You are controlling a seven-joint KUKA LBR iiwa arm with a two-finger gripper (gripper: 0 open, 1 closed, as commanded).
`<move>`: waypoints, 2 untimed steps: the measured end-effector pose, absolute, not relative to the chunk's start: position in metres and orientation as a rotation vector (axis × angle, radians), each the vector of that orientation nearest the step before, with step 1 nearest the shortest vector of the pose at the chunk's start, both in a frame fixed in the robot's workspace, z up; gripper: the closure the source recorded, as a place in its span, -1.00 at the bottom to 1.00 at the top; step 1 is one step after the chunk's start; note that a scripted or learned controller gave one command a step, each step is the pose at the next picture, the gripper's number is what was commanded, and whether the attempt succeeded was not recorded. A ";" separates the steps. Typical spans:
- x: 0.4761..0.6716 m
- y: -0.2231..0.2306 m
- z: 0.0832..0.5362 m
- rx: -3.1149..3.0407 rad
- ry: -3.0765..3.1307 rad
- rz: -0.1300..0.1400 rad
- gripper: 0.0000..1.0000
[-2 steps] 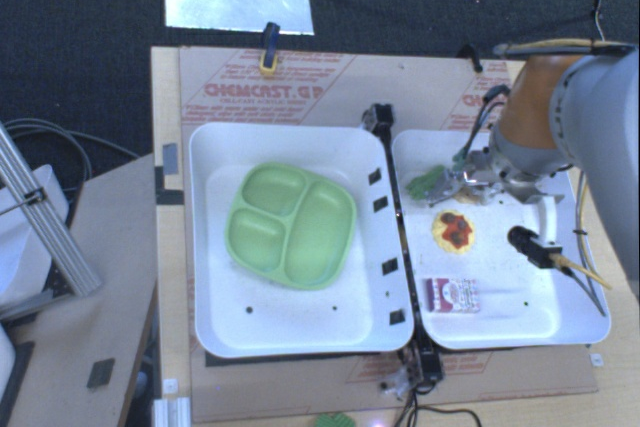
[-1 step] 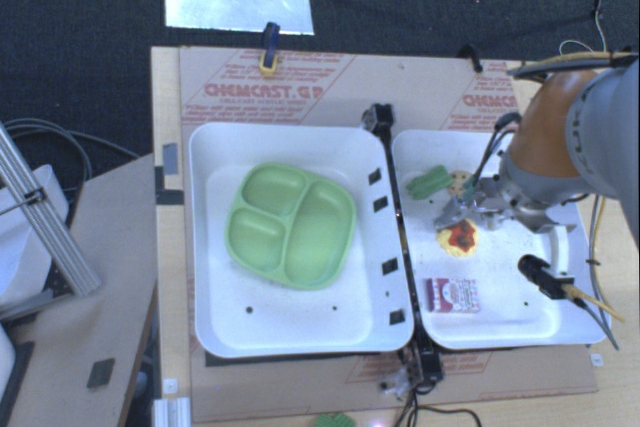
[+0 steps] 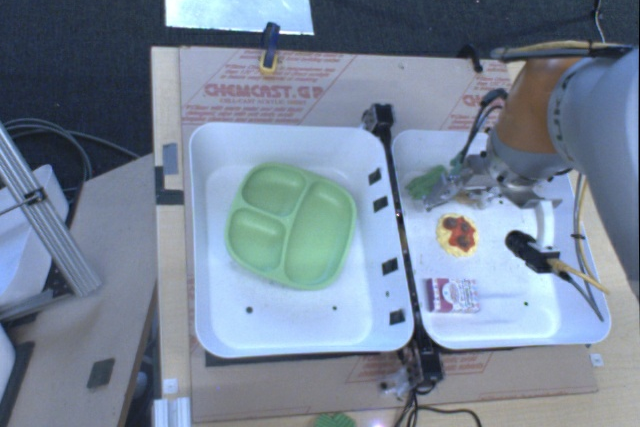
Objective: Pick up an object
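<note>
One small, crumpled green lump [image 3: 424,182] lies in the shallow white bin on the arm's side [image 3: 560,320], on the bin floor towards its far edge. It is a short way from the black strip [image 3: 391,215] where the two bins meet. The tool [image 3: 452,187] is low in the bin and right up against the lump, on the side away from that strip. Whether it is spread, pressed together or pinching the lump cannot be told, because the wrist and its cables cover the spot. Away from the lump, behind the tool, rises the grey arm [image 3: 600,115] with its orange band [image 3: 528,105].

Nearer the camera than the lump, and apart from it, lies a flat round yellow disc with a red blotch on top [image 3: 458,235]. Further from the lump in the same direction, a small red-and-white printed packet [image 3: 453,295] lies flat, well apart from the lump and near the disc.

Across the black strip from the lump is the second shallow white bin [image 3: 220,315]. It holds a pale green plastic plate with three compartments [image 3: 291,225], which lies flat and cornerwise in the middle of that bin.

Both bins rest on a brown cardboard sheet with red lettering [image 3: 280,90], which covers the bench [image 3: 166,245]. Beyond the lump, past the second bin's far wall, a blue-and-yellow clamp [image 3: 268,50] grips the cardboard's far edge.
</note>
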State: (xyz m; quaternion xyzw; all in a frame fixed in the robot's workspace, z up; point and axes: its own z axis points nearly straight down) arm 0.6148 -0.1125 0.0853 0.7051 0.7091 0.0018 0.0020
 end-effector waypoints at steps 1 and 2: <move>0.588 -0.145 0.084 2.223 2.218 -0.001 -1.00; 0.525 -0.130 0.190 2.218 2.218 0.007 -1.00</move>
